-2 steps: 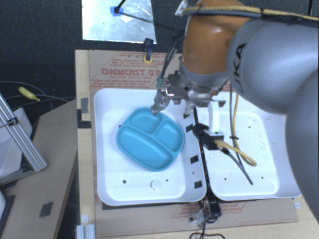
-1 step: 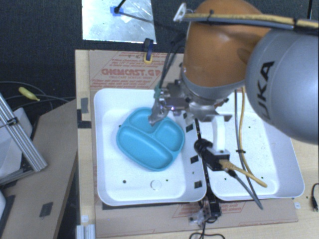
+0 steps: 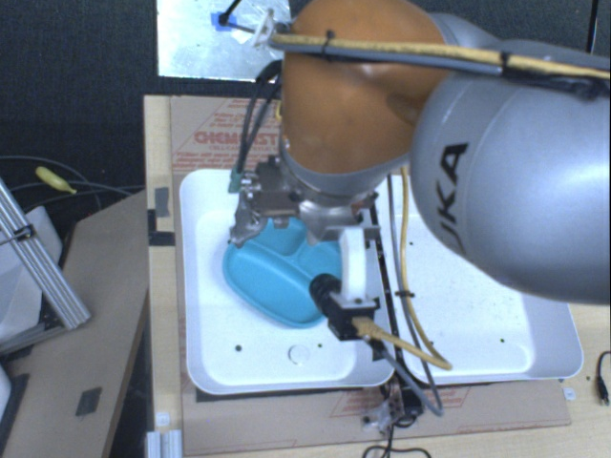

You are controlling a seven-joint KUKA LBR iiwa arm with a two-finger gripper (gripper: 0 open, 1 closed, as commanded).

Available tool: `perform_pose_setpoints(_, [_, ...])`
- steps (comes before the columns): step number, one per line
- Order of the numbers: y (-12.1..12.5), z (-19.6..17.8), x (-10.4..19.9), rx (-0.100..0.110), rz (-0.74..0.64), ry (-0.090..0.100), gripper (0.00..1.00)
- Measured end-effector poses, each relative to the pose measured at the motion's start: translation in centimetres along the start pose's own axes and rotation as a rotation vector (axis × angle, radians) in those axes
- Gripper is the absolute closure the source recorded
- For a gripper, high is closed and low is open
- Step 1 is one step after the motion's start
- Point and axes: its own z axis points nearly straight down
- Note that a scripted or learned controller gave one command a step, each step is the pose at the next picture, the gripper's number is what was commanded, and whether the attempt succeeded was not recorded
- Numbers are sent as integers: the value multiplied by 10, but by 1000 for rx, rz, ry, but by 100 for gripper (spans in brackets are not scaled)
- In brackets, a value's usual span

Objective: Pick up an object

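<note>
Bulk of the arm (image 3: 458, 151) fills the upper right and centre of the frame, grey casing and orange band together, and it hides much of both white bins from us. We see the left bin (image 3: 205, 284) at lower left of centre, its near rim and left wall bare, and the right bin (image 3: 496, 351) only as a strip at lower right. The gripper (image 3: 250, 222) sits just left of centre, low over the left bin, but its fingers are lost against metal brackets and cables, so we cannot tell whether they are spread or closed. A blue dish-like object (image 3: 272, 280) lies in the left bin, below and to the right of the gripper, its upper edge tucked under the wrist hardware. We cannot tell whether the gripper touches it. Yellow and black cables (image 3: 410, 322) trail down across the divide between bins.
</note>
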Motion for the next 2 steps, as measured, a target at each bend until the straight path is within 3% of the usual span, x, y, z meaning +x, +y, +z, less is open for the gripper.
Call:
perform_pose_setpoints(1, [38, -158, -5, -17, 6, 5, 0])
perform_pose_setpoints(2, [36, -159, -4, -2, -2, 0, 100])
